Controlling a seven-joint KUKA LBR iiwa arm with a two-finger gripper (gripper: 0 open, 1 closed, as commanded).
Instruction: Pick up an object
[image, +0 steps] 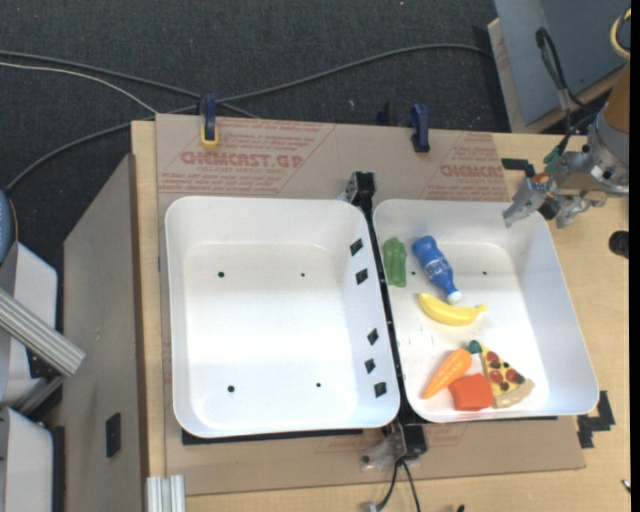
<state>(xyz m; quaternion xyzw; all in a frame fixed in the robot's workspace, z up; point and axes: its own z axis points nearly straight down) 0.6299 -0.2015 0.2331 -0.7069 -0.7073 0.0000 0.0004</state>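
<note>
Just a curved yellow banana

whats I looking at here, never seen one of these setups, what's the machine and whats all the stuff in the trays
This is one picture from a camera fixed above a workbench, looking down at a slant. The machine is a robot arm reaching in from the right; its gripper, the metal part at its tip, hangs over the far right corner of the right bin. It holds nothing that I can see. Its job is to pick up an object.

Two shallow white bins sit side by side. The right one holds toys: a green piece, a blue bottle, a banana, a carrot, a red block and a pizza slice. The left bin sits beside it.
</note>
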